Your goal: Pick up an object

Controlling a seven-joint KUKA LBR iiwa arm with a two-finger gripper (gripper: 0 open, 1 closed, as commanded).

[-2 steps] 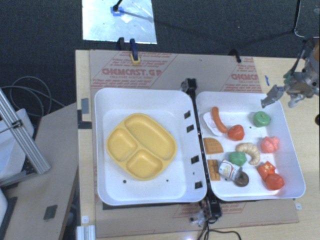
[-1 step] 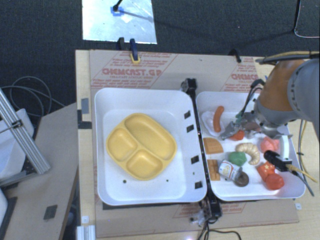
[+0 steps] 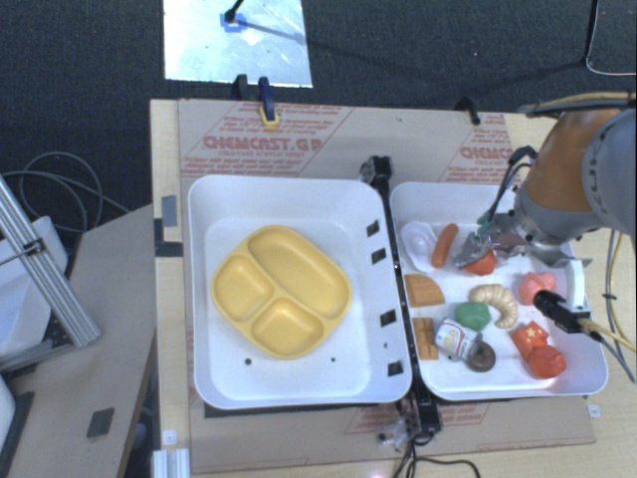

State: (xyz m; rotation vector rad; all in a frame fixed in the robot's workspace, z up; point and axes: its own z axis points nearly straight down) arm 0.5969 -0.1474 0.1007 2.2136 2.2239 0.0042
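Arm is reaching in from the right, gripper [image 3: 474,254] sitting low over the right bin [image 3: 597,366], touching a red-orange piece [image 3: 482,263]; can't tell jaws' state. Orange sausage [image 3: 444,246] just left. Better lifting straight up: crowded near side, divider left, free room far.

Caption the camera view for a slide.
Gripper down among toy foods in the right bin; yellow divided plate in the left bin.
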